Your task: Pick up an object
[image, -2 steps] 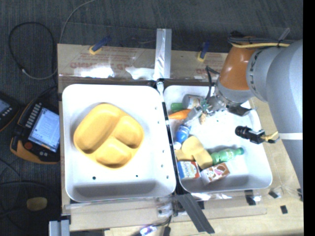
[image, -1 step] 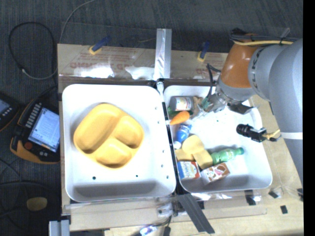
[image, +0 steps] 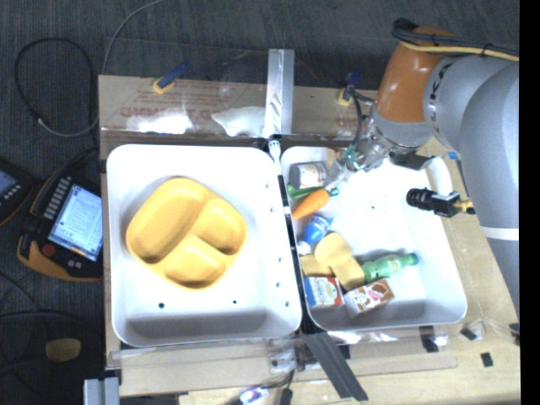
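Note:
My gripper [image: 353, 159] hangs over the back of the right bin [image: 422, 234], under the orange band of the wrist [image: 405, 83]. Just to its left lies a small grey can [image: 307, 174], with an orange carrot [image: 310, 202] in front of it. Further forward along the bin's left side sit a blue item [image: 315, 229], a tan wooden piece [image: 332, 256], a green bottle [image: 388, 266] and a small red-and-white carton [image: 369, 296]. Nothing can be seen held at the gripper.
A big yellow bread-shaped object [image: 186, 230] takes up much of the left bin [image: 143, 310]. A ridge [image: 287, 243] divides the two bins. A handheld pendant [image: 63, 222] lies on the floor at the left. A black fitting [image: 430, 199] juts over the right bin's right side.

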### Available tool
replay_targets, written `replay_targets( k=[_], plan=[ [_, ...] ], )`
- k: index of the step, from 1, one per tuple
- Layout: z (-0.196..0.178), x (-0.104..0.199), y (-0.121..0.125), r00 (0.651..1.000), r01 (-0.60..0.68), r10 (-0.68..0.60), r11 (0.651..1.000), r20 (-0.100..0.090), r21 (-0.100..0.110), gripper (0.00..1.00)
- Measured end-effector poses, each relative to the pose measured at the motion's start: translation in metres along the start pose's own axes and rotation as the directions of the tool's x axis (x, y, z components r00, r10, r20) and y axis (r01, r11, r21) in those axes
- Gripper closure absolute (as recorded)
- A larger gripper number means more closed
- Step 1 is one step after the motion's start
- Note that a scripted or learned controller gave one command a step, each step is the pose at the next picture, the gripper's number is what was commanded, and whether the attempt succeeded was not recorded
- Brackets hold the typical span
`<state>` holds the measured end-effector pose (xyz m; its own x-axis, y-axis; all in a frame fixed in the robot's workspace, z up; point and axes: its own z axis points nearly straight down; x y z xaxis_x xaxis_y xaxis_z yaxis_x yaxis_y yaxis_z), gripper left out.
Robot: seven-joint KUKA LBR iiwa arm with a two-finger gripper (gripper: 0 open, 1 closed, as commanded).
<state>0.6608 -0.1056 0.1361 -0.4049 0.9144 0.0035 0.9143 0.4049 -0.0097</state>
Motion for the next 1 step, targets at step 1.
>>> replay_targets(
  k=[1],
  plan=[
    [-0.0475, 0.0667, -0.0083, 0.997, 0.072, -0.072, 0.997, 0.005, -0.008, 1.00]
  ],
)
